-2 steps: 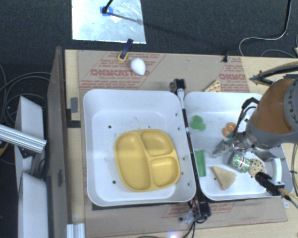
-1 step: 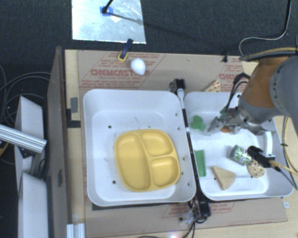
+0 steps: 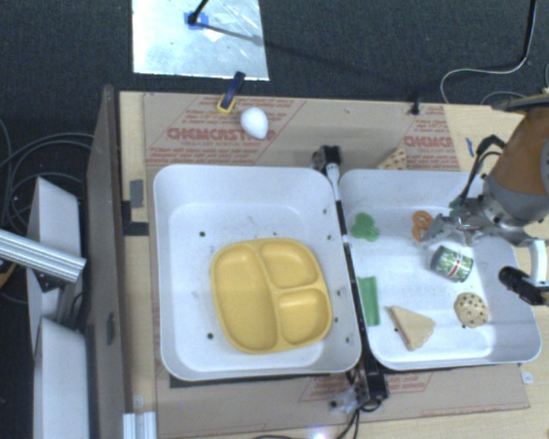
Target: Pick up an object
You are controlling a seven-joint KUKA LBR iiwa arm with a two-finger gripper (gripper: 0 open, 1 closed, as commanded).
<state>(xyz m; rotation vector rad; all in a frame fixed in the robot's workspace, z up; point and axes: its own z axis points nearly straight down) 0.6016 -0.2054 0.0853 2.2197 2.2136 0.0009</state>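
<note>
My gripper [image 3: 465, 225] hangs over the far right part of the right bin [image 3: 508, 347]. Directly below it in the picture lies a small can with a green and white label [image 3: 451, 262], tipped on its side; I cannot tell whether the gripper touches it. An orange pretzel-shaped piece [image 3: 422, 222] lies just left of the gripper. A chocolate chip cookie [image 3: 471, 309], a tan wedge of bread [image 3: 412, 326], a flat green strip [image 3: 369, 300] and a green leafy piece [image 3: 364, 227] are spread through the same bin.
The left bin [image 3: 178, 245] holds a yellow divided plate [image 3: 270, 294]. Behind the bins, a white egg [image 3: 254, 122] and a blue and yellow tool [image 3: 231, 92] lie on the cardboard. The arm [image 3: 535, 167] comes in from the right.
</note>
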